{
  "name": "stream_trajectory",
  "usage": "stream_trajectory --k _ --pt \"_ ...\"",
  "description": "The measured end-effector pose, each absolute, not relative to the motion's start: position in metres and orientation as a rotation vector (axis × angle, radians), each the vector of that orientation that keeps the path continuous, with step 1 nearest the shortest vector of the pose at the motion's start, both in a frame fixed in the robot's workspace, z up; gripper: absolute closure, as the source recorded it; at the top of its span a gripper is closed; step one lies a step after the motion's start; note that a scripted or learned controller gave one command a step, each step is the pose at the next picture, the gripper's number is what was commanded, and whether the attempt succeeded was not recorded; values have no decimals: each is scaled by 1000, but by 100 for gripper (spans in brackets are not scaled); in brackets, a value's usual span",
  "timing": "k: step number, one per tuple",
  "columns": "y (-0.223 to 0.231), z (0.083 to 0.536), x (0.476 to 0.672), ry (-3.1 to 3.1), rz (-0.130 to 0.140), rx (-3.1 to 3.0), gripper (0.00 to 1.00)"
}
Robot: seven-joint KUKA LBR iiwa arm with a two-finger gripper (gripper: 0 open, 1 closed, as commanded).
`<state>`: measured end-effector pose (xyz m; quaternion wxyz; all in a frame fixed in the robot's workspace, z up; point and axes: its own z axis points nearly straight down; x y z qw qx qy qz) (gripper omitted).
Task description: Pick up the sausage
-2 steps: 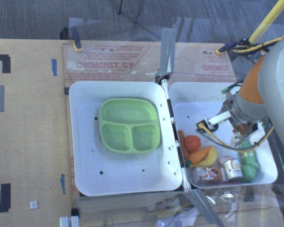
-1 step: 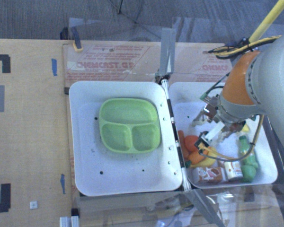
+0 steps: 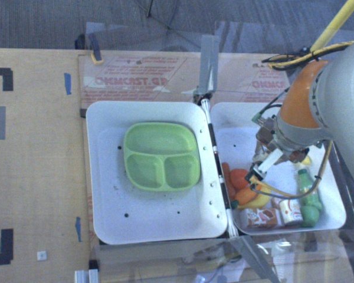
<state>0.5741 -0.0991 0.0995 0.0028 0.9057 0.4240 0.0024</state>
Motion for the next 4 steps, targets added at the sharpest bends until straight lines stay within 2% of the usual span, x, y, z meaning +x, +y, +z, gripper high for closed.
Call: stream_trajectory --k 1,2,3,4 --pt "-125 91 578 1630 13 2683 100" --pt "-125 89 577 1630 12 2682 0" --pt "-94 89 598 991 10 2976 0" --pt "-110 87 640 322 2 3124 0"
